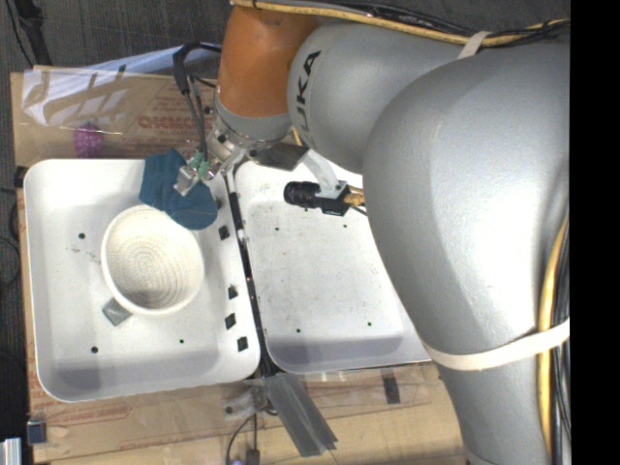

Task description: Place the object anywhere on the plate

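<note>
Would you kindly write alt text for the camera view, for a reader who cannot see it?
A grey KUKA arm reaches from the right, its tool over a blue cloth at the back of the left bin. The cloth's near edge touches a white plate in that bin.

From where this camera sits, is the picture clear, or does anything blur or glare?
In the camera view the arm looms large and soft, close to the lens; the white plate looks washed out by bright light; the blue cloth under the gripper is slightly fuzzy.
</note>
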`<act>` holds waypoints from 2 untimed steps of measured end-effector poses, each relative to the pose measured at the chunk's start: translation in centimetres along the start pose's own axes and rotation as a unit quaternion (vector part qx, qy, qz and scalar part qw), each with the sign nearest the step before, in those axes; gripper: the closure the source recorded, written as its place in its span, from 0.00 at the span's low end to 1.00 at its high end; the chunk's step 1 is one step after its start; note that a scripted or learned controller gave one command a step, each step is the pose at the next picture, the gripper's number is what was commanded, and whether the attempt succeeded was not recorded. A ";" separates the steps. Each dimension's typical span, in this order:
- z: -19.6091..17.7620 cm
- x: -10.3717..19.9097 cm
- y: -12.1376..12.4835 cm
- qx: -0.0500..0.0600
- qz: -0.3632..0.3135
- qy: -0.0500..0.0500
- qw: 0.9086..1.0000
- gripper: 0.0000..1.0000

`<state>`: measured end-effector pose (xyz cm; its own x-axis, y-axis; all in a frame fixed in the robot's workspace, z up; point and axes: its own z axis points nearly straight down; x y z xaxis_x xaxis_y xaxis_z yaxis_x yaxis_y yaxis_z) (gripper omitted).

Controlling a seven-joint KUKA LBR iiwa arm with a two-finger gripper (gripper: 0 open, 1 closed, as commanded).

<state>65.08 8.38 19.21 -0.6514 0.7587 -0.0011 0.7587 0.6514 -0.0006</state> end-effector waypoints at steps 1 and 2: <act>-0.1 -0.2 0.3 -0.001 -0.118 -0.001 0.993 1.00; 0.0 -2.4 -2.4 0.001 -0.130 0.001 0.992 1.00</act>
<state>64.81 4.96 19.21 -0.8249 0.5653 0.0009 0.5653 0.8249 -0.0017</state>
